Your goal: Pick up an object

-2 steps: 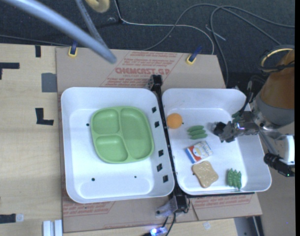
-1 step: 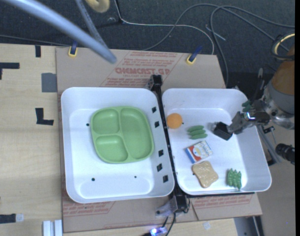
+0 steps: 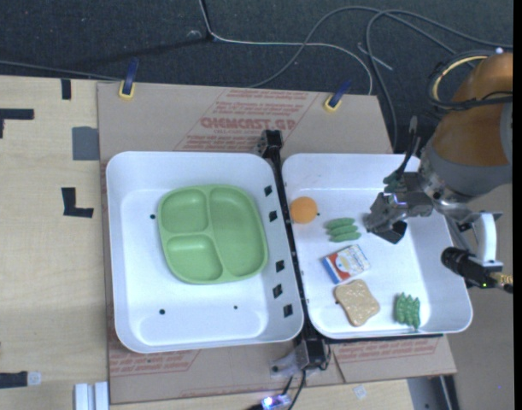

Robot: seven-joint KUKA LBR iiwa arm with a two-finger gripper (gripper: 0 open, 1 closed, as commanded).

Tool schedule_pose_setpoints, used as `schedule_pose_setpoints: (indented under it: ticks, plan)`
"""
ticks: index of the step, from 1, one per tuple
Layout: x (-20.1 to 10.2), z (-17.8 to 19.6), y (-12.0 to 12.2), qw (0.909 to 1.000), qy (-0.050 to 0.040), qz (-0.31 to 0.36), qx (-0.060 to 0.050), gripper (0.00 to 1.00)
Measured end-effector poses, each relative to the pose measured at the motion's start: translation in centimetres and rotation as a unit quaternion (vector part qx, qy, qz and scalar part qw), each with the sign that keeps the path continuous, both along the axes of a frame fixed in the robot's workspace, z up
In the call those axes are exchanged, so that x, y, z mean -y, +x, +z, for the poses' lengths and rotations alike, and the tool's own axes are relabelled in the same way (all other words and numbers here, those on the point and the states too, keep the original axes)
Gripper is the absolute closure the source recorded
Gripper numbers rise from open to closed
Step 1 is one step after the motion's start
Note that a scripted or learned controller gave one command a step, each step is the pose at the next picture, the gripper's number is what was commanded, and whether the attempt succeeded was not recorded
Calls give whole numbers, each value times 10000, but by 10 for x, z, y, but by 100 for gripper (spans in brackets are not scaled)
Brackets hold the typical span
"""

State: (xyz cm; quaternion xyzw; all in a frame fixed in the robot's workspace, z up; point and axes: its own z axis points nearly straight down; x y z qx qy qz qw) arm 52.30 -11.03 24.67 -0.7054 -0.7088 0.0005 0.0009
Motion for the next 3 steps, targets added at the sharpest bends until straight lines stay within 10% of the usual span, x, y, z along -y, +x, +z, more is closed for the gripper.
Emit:
schedule_pose_setpoints:
  ticks: [3]
  plan:
    - [-153,-34,36,10000,-2,2,-1,100]
